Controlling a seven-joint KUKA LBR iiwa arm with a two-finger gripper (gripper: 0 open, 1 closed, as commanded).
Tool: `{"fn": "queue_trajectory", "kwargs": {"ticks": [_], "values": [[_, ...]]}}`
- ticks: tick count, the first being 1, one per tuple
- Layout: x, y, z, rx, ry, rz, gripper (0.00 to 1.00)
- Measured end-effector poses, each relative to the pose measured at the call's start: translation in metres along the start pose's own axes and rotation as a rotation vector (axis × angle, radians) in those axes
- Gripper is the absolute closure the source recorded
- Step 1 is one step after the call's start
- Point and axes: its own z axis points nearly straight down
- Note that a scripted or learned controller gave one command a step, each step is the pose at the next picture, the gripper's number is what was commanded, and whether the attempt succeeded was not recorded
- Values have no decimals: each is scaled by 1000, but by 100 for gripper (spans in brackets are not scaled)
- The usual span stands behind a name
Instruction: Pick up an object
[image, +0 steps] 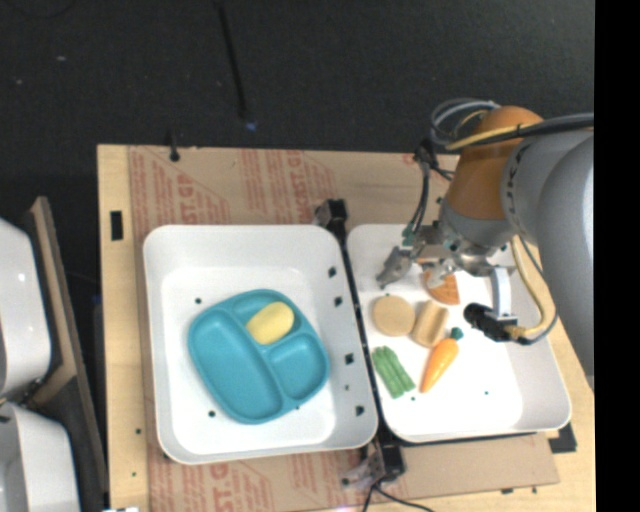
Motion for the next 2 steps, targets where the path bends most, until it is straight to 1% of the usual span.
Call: {"fn": "queue_trajectory", "kwargs": {"ticks": [1, 2], "values": [[-1, 0, 26, -3, 0, 0, 0], [-1, 0, 14, -7, 0, 1, 100]]}}
